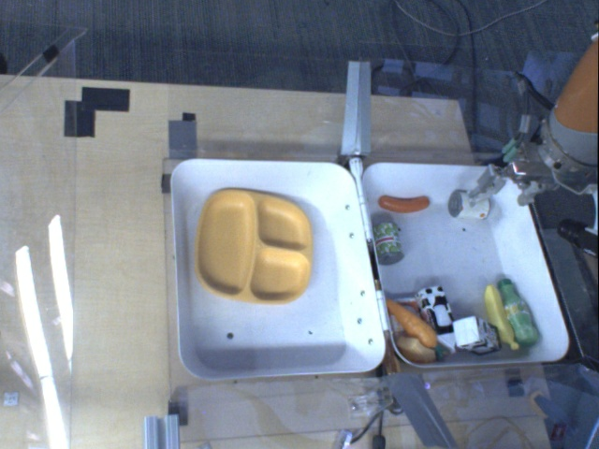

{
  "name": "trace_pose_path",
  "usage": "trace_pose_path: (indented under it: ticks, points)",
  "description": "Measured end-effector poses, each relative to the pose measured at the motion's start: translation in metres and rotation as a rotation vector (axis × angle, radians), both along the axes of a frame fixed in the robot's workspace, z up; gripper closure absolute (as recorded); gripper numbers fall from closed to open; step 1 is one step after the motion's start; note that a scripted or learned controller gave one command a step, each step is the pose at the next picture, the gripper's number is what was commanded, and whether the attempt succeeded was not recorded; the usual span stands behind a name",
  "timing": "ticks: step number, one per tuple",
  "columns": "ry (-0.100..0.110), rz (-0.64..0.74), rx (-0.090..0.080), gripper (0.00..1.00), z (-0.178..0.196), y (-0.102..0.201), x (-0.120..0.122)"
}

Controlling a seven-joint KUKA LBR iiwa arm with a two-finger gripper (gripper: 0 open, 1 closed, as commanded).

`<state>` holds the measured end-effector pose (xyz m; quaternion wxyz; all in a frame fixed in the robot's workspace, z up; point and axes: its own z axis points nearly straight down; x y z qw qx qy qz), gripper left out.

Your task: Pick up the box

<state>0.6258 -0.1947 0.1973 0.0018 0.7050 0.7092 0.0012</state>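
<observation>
A: While the gripper (471,201) hangs over the right bin's (465,269) far edge, what does it hold?
B: Cannot tell.
A: Item 1, box (473,334)?
B: Near edge of the right bin, between a carrot (412,321) and banana (496,314).
A: Left bin (271,349)?
B: 1 yellow tray (253,244).

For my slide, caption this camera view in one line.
Claw hovers over right bin near sausage; yellow tray fills left bin.

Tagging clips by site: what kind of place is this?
Most likely a robot manipulation lab cell, not a kitchen. Two white bins sit on a wooden bench, toy food like a hot dog lies in the right bin, and loose cables run over grey carpet.
</observation>
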Motion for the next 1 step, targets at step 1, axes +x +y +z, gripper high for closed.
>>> trace_pose_path:
  ticks: [1]
  points:
    - [-0.003, 0.050, -0.001, 0.00, -0.1006, -0.0092, -0.0287]
